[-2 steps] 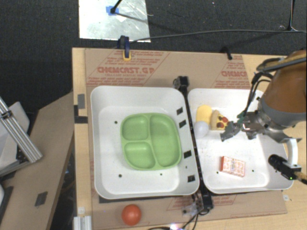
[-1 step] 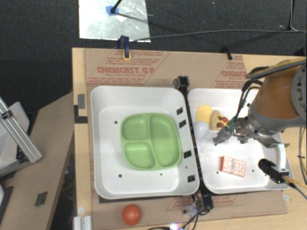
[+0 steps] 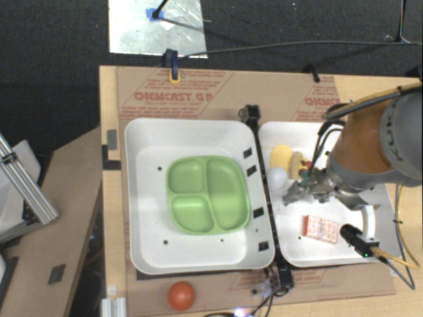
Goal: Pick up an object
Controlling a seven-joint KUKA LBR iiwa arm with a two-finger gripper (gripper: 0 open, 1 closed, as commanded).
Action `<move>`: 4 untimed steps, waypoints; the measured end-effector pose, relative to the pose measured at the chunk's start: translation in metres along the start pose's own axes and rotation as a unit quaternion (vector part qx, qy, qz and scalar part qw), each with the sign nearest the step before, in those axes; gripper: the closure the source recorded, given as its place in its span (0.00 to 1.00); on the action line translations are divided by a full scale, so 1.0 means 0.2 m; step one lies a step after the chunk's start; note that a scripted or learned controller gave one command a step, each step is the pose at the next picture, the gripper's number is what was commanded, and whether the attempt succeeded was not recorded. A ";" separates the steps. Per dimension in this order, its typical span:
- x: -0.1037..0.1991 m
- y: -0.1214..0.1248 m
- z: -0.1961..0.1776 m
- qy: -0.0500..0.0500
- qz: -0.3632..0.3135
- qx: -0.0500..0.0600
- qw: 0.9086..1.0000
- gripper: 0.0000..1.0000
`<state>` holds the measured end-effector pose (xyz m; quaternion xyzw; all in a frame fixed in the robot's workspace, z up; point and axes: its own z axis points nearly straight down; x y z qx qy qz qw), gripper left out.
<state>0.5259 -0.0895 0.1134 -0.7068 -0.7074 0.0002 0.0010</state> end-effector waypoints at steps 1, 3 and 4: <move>0.00 0.00 -0.06 -0.001 0.000 -0.002 1.000 1.00; -0.02 0.01 -0.50 -0.001 -0.001 -0.004 1.000 1.00; -0.02 0.02 -0.77 -0.001 -0.002 -0.005 1.000 1.00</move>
